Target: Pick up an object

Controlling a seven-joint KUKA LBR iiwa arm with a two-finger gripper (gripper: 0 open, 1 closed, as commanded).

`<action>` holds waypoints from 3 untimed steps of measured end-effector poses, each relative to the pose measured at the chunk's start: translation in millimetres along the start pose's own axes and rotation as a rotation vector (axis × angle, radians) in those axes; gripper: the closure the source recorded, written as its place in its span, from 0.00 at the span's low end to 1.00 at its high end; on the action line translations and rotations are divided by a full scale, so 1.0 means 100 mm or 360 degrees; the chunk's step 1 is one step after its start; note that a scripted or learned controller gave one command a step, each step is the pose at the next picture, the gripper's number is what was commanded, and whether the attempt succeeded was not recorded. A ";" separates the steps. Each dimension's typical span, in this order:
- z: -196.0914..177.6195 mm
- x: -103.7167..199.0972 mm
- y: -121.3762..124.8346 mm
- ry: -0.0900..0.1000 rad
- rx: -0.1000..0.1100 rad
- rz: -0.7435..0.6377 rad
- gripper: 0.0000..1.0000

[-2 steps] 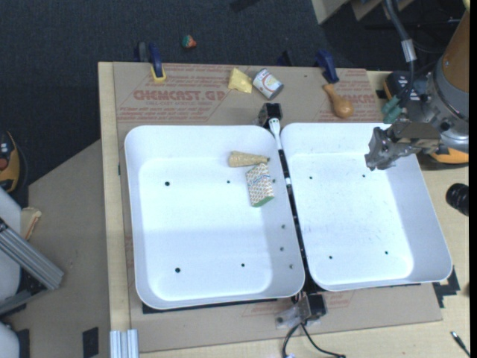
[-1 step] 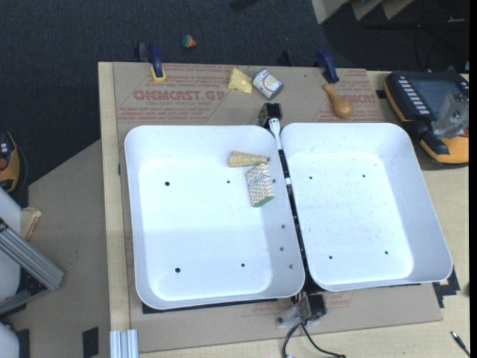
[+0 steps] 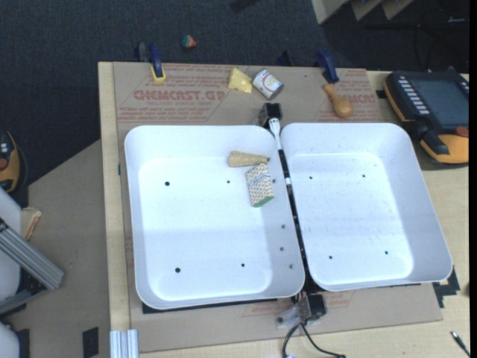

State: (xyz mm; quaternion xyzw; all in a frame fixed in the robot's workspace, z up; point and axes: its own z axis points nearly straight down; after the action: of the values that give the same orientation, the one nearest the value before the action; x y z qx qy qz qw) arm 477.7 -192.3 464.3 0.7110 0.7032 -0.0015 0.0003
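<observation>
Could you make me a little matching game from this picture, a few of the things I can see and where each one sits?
Things:
1. tan cone-shaped piece
2. yellow wedge
3. wooden-handled tool
4. small green and orange object

Places:
A. on the dark carpet beyond the bench
B. inside the left bin, near its far right corner
C. on the board behind the right bin
D. on the board behind the left bin, beside a small white box

Pairs: 1-B, 2-D, 3-C, 4-A
</observation>
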 end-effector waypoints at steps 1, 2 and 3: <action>0.96 1.18 0.44 0.0012 0.0012 -0.0038 1.00; 0.45 0.38 0.25 -0.0005 -0.0014 -0.0006 1.00; 1.84 1.53 -0.02 0.0013 0.0025 -0.0034 1.00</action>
State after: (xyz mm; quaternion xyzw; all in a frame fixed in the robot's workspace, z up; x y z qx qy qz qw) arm 476.7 -39.6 279.6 0.7035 0.7106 -0.0040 -0.0083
